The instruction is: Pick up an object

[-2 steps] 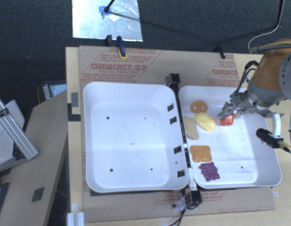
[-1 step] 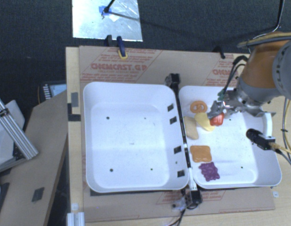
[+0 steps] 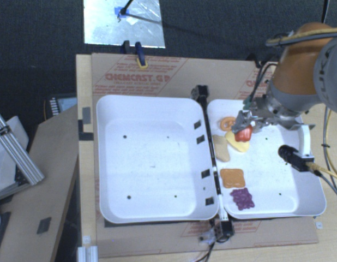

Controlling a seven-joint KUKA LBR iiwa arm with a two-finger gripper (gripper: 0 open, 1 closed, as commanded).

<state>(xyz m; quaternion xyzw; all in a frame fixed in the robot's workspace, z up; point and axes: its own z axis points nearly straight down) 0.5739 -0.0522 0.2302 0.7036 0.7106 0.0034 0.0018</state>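
On the cardboard-covered bench (image 3: 157, 72), two white bins (image 3: 152, 162), dark carpet (image 3: 37, 31)

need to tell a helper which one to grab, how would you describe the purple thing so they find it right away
Look in the right-hand white bin, the one the arm reaches into. Go to its near corner beside the divider between the bins, just below the flat orange-brown square piece. There lies the purple grape cluster, the only purple, bumpy item; its neighbours are orange, yellow, tan or red.

The bench (image 3: 157, 70) bears two white bins (image 3: 152, 157) side by side.
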